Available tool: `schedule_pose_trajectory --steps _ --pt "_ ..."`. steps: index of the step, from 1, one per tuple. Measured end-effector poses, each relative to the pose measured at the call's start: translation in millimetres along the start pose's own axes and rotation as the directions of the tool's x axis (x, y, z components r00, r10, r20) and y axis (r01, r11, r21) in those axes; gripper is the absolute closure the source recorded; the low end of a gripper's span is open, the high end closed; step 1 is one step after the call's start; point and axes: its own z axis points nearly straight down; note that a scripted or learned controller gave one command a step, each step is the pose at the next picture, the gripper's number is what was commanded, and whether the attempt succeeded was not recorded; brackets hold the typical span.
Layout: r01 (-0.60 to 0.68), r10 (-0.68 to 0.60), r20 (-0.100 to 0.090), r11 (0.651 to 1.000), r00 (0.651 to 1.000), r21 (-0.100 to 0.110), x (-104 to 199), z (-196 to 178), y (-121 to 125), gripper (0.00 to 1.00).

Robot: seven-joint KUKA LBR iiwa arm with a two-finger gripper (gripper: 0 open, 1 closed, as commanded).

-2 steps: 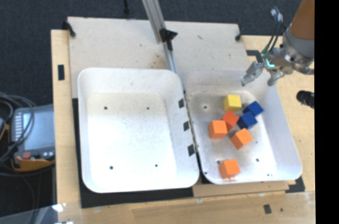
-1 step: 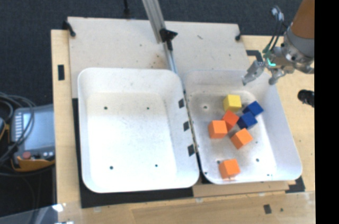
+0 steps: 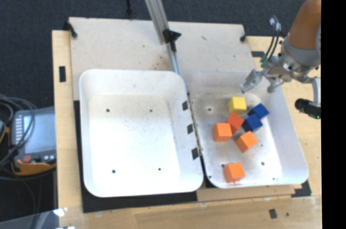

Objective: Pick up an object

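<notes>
A: Start with the blocks. Your nearest candidate is the yellow block [image 3: 237, 104], lying in the upper middle of the right bin [image 3: 286, 165].

B: And the others around it?

A: Just below and to its right, two blue blocks, one [image 3: 260, 111] above the other [image 3: 252, 123], touching or nearly so. An orange block [image 3: 235, 120] sits tight under the yellow one, with another orange block [image 3: 222, 131] to its left and a third [image 3: 247, 141] lower right. A fourth orange block [image 3: 234, 171] lies apart, near the bin's lower wall.

B: Where's the pincer from there?

A: The pincer [image 3: 264, 82] hangs over the bin's top right corner. You'd find the yellow block down and to the left of it, near, not touching. The blocks are cubes, so no long axis to line up with. Its fingers look spread, one toward the left, one toward the right, nothing between them.

B: Left bin?

A: The left bin [image 3: 86, 114] shows bare white floor with a few dark specks. Both bins sit side by side on the bench [image 3: 62, 114].

B: Judgement?

A: Yellow has the freest upper face; the cluster is crowded, so a neighbour could get nudged.
</notes>
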Motion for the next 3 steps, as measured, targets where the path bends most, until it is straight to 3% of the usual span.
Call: schedule_pose_trajectory --steps 2,3 --pt "-0.001 0.0 -0.002 1.0 1.0 -0.008 6 72 -4 0.0" --pt "0.0 0.0 -0.003 1.0 1.0 -0.008 6 63 -4 1.0"
